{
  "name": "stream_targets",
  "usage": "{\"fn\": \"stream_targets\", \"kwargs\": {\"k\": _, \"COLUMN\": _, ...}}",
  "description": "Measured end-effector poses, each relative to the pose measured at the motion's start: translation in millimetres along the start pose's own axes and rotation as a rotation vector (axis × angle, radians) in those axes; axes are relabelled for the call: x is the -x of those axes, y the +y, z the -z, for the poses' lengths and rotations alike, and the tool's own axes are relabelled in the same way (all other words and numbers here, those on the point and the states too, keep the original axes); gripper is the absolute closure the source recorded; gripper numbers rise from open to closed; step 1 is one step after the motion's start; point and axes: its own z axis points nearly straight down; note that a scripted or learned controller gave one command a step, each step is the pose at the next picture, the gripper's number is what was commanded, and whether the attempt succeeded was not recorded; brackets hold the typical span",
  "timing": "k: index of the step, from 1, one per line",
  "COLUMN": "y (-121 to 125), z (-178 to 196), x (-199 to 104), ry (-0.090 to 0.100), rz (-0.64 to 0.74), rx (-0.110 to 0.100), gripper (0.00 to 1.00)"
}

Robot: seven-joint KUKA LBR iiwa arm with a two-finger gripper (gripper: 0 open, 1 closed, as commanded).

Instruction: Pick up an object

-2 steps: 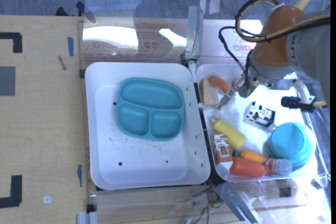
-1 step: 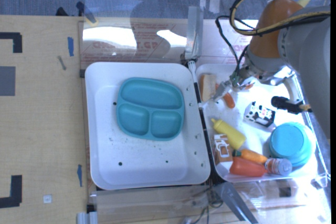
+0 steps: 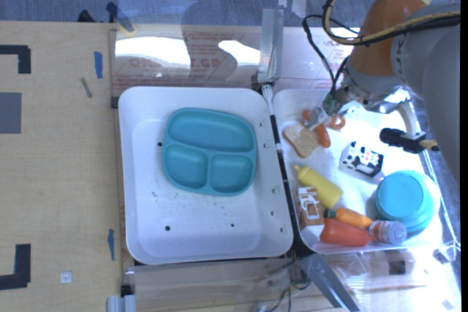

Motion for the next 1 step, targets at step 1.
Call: {"fn": "stream_targets", "kwargs": {"k": 1, "y": 33.3, "z": 90.4, "x": -53.5, "ry": 0.004, "rz": -0.066, "rx": 0.01, "gripper": 1.0}}
